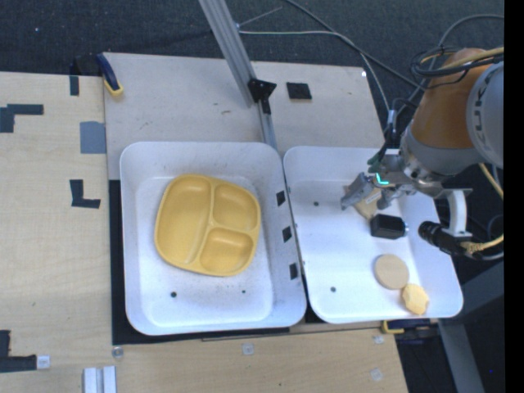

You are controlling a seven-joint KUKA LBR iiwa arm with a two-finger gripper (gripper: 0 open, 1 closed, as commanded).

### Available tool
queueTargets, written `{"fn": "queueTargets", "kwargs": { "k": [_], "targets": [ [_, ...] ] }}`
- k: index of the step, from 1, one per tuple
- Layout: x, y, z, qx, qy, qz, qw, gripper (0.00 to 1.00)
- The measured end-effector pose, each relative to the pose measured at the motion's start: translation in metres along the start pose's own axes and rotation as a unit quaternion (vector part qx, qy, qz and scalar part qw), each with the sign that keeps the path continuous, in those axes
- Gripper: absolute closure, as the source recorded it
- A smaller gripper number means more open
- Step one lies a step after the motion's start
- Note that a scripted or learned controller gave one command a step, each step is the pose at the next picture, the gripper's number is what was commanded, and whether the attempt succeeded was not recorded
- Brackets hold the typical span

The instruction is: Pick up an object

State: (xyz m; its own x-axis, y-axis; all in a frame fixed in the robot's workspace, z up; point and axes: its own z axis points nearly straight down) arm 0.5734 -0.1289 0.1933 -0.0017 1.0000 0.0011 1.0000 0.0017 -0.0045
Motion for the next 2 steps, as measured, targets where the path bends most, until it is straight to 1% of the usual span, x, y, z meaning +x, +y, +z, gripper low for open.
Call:
{"fn": "queueTargets", "kwargs": {
  "k": [1, 2],
  "targets": [
    [0.0, 0.001, -0.001, -0.001, 0.0, 0.0, 1.0, 0.0],
    [-0.004, -0.003, 0.044, 0.001, -0.001, 0.001, 1.0, 0.0]
  ]
}}
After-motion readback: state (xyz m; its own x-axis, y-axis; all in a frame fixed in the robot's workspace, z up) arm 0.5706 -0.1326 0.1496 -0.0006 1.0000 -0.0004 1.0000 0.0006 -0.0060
